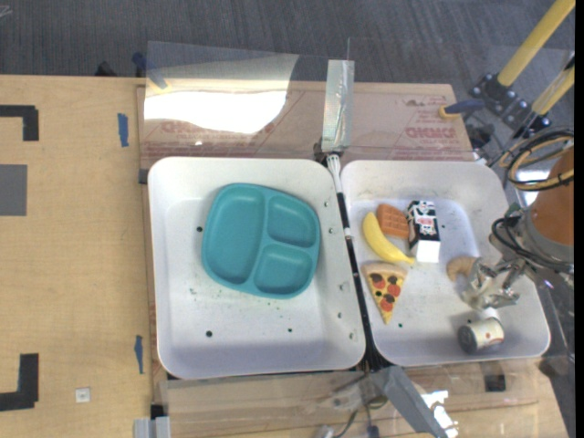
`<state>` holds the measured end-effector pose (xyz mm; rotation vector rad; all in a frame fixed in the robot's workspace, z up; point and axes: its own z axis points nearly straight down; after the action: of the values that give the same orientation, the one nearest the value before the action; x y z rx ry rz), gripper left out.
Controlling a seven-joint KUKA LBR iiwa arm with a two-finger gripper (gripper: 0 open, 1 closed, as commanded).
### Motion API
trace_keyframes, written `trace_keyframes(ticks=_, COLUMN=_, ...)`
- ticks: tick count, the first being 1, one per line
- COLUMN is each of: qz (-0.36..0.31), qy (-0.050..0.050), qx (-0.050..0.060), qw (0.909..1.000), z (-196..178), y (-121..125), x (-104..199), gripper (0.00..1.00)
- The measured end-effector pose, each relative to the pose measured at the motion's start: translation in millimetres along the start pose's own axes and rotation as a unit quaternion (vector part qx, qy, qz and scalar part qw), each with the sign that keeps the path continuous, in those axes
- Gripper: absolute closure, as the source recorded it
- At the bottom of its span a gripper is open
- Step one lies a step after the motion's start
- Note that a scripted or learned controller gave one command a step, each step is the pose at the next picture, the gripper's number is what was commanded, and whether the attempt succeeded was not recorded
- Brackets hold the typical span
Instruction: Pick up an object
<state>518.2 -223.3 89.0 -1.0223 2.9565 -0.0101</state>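
Bins first: the left bin (173,272) holds a smooth teal three-compartment plate (260,240). The right bin (525,340) holds a curved yellow banana (383,242), a pizza wedge (387,290), a boxy milk carton (423,224) and a silvery cylinder (481,334). Metal gripper (488,286) hovers nearby, its spread impossible to tell.

Two white bins (173,272) side by side, wooden bench (73,245), clear plastic sheet (219,94) behind

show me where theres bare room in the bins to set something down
Free: the left white bin floor below the teal divided plate, and its left strip. Crowded: the right white bin, with yellow banana, pizza slice toy, milk carton and gripper.
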Motion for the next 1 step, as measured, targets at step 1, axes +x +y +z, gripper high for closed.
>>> trace_keyframes(ticks=1, qz=0.217, qy=0.002, qx=-0.001, qw=0.9761, z=0.7, y=-22.8, x=-32.1, gripper=1.0)
